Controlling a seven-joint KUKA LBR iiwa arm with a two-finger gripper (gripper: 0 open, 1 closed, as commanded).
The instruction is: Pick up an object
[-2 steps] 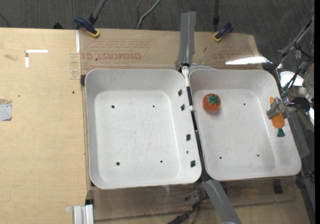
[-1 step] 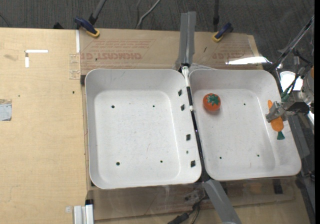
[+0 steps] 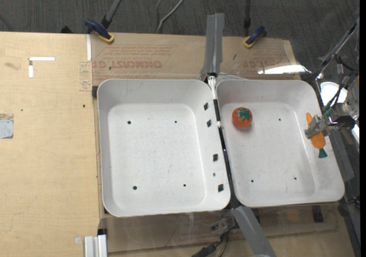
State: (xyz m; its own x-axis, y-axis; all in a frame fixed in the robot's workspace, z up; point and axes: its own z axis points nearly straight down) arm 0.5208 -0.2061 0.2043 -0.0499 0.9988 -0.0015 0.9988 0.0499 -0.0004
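Well apart: tomato (image 3: 242,118) left of claw (image 3: 316,131).

Lab bench (image 3: 46,135), clamped bins (image 3: 154,147)

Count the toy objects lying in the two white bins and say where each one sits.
2. A red tomato lies in the right bin, near its upper left corner. An orange carrot lies against that bin's right wall, by grey arm hardware that may hide part of it.

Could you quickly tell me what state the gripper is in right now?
Gripper: at the right bin's right edge, beside a carrot; open or closed cannot be told.
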